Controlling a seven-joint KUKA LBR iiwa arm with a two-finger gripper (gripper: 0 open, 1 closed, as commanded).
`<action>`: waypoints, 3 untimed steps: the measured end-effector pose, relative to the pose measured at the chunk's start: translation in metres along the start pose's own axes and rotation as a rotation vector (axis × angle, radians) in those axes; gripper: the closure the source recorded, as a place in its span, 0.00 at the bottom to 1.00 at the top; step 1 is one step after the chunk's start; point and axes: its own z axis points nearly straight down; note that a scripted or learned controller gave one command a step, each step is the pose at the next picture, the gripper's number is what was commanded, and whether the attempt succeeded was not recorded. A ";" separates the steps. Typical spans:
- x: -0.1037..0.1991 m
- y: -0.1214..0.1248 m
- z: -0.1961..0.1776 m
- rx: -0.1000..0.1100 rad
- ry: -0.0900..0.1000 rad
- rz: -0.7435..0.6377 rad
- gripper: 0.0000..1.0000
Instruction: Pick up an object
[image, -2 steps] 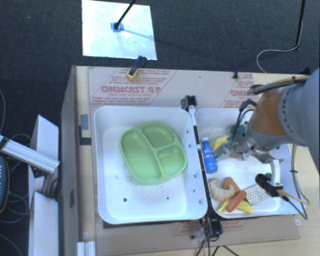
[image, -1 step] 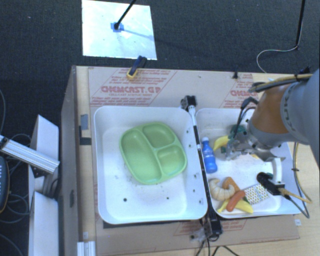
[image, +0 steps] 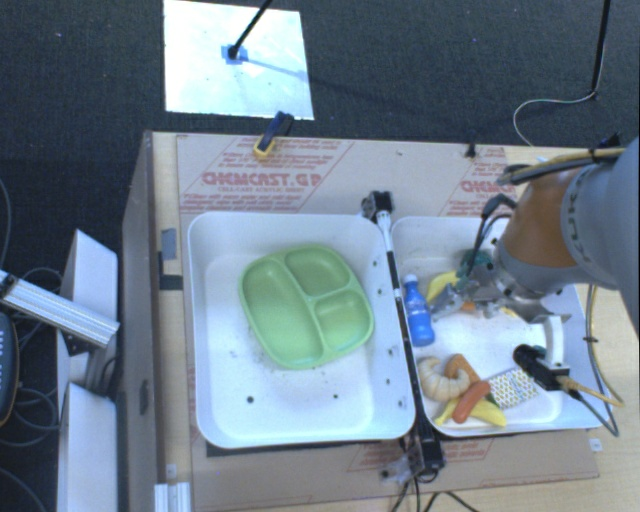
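1. The gripper (image: 460, 296) is seen low inside the right bin (image: 430, 240), in the bin's 10 o'clock part. It is carried by the grey arm (image: 590, 225), which is reached in from 3 o'clock.
2. Whether the gripper is open or closed cannot be told, since its tip is blurred among metal parts. Whether anything is gripped cannot be told either.
3. A yellow object (image: 441, 285) is found just beside the gripper, at its 10 o'clock. Contact between the two cannot be judged.
4. A blue bottle (image: 418, 318) with a white cap is laid along the right bin's 9 o'clock wall. It is placed at 8 o'clock from the gripper, near it but apart.
5. A cluster is gathered at the right bin's 6 to 7 o'clock part, well apart from the gripper. A pale curled piece (image: 436, 376) is touched by an orange piece (image: 461, 366). An orange-red stick (image: 472, 400) is laid over a yellow piece (image: 488, 413).
6. A checkered item (image: 513, 387) is set at 3 o'clock of that cluster.
7. A green divided plate (image: 305, 305) is laid flat near the middle of the left bin (image: 300, 405).
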 end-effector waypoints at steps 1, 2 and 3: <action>0.000 0.001 -0.011 -0.002 0.000 -0.002 1.00; 0.000 0.001 -0.010 -0.002 0.000 -0.002 0.00; 0.000 0.002 -0.021 -0.004 0.001 -0.004 1.00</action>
